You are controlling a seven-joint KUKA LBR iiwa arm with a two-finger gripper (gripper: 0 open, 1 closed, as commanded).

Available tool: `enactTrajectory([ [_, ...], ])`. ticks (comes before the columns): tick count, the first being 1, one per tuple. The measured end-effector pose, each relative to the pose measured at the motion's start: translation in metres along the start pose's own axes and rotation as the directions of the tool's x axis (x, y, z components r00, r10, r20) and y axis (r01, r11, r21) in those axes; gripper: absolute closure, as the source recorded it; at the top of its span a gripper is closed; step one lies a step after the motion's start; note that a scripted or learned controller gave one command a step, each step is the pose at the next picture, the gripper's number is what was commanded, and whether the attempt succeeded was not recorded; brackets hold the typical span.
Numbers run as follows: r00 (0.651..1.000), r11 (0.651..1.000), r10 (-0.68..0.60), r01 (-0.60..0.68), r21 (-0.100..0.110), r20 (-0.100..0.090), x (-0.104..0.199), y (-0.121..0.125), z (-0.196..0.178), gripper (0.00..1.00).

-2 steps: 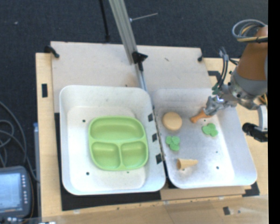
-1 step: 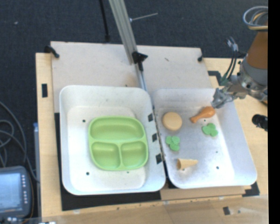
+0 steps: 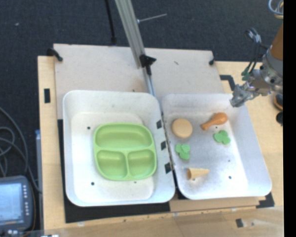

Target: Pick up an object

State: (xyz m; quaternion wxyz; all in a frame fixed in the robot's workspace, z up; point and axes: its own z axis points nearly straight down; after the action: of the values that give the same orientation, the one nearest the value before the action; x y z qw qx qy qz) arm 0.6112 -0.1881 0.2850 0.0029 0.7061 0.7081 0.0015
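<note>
Just beside pincer (image 3: 238, 99), lower left: drumstick (image 3: 214, 120), apart.

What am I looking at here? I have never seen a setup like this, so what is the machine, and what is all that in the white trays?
One camera looks down at a slant on a wooden bench bearing two shallow white bins. The left bin holds a green divided plate. The right bin holds toy food: a round bun, a drumstick, two green pieces and a cone. The robot arm enters from the right; its gripper hangs over the right bin's far corner, holding nothing.
</note>
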Motion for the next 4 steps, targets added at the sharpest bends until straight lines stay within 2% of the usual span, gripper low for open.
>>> enactTrajectory([
  [1,1.000,1.000,-0.003,0.003,0.005,-0.002,0.046,-0.012,0.003,1.00],
  [2,1.000,1.000,-0.004,0.004,0.005,-0.003,0.094,-0.013,0.000,1.00],
  [3,1.000,1.000,-0.004,0.004,0.006,-0.003,0.150,-0.020,0.016,1.00],
  [4,1.000,1.000,-0.003,0.003,0.006,-0.002,0.191,-0.022,0.027,1.00],
])
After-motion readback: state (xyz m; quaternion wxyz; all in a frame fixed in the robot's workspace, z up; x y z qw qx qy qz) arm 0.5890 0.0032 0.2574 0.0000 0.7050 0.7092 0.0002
